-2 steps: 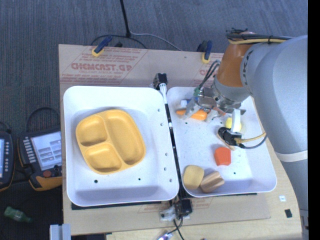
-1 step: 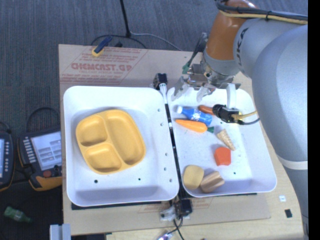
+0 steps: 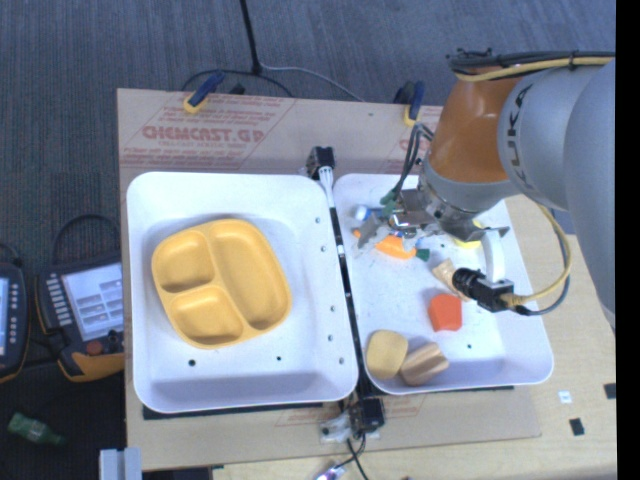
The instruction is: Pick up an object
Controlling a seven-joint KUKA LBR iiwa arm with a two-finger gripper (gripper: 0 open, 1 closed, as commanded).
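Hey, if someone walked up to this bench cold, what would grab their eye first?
Probably the yellow tray, alone in the left bin. Next, the big grey arm with its orange band, reaching from the right over the far end of the right bin. An orange block and two tan pieces lie nearer the front.

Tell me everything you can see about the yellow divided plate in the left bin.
The yellow divided plate lies flat, right side up, in the middle of the left bin. It looks like matte plastic, mustard yellow, a rounded square turned at a slight angle. Raised ridges split it into three compartments: one large one on the right side and two smaller ones on the left. Nothing lies in the compartments. Only the bin floor touches it; the arm is over the other bin.
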